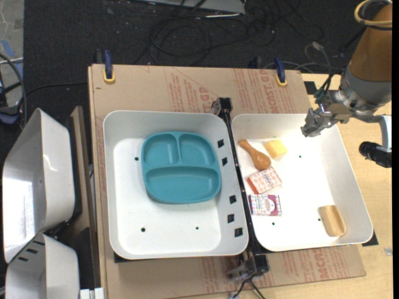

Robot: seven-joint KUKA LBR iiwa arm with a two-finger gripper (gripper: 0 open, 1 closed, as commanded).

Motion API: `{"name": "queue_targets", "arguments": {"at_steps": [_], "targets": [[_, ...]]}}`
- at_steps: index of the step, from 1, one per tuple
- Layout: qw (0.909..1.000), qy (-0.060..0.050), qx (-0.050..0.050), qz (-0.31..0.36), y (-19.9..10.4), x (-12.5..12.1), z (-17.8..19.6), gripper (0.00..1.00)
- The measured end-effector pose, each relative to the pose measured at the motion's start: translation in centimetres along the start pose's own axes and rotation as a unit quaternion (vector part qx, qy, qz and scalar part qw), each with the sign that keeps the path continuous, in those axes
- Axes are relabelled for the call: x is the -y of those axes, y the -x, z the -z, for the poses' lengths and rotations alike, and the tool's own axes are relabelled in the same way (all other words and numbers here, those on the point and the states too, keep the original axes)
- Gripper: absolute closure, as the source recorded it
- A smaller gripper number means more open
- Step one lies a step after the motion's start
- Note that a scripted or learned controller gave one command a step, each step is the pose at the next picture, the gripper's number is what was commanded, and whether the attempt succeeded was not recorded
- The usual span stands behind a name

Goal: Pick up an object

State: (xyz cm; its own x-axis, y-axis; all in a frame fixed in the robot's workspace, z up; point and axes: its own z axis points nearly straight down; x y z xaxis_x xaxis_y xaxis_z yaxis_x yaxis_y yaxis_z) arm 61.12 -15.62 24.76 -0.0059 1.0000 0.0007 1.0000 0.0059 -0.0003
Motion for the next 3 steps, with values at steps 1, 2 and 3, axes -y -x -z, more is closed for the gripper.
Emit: {"name": "queue_targets", "arguments": {"at_steps": [1, 2, 3], "targets": [[1.0000, -0.001, 0.000, 0.001, -5.4, 0.2, -1.2, 1.00], [1.0000, 0.000, 0.000, 0.001, -10.4, 0.4, -0.5, 1.00], [1.0000, -0.001, -0.001, 0.001, -15.3, 2.1, -0.2, 1.00]]}}
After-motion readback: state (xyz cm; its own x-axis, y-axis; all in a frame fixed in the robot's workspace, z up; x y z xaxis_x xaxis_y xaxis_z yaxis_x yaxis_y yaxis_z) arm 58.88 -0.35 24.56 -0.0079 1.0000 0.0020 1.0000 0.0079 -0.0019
